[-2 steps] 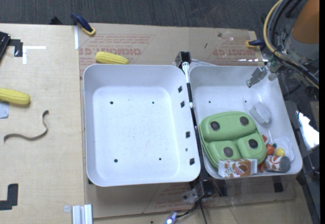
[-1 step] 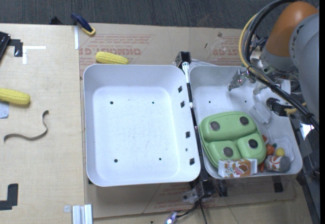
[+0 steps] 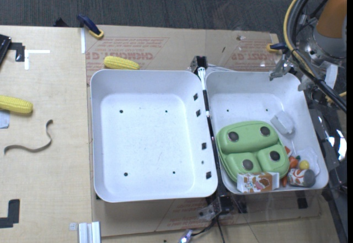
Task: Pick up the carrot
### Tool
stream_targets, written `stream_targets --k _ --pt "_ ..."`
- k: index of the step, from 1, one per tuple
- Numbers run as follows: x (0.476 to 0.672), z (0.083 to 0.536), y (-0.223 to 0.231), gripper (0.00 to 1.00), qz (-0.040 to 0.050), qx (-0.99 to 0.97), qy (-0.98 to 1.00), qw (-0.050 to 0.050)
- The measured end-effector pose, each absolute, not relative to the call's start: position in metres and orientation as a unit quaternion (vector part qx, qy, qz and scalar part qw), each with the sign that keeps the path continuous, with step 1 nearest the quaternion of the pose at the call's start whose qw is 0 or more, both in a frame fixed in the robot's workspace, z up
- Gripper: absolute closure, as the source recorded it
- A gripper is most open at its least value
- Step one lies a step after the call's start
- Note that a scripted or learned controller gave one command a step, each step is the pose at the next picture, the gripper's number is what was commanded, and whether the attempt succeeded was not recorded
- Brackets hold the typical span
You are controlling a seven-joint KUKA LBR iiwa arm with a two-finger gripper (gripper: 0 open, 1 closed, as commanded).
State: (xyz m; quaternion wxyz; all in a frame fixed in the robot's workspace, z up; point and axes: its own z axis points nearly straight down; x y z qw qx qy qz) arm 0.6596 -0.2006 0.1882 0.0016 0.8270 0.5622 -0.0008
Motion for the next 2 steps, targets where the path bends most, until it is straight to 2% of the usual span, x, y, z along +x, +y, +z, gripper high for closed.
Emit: stream_targets --k 1,2 --pt "0.6587 0.092 -0.115 0.0 -0.0011 0.899 0.438 0.0" --pt "0.659 0.102 -0.1161 1.0 -0.0023 0.898 0.44 0.002"
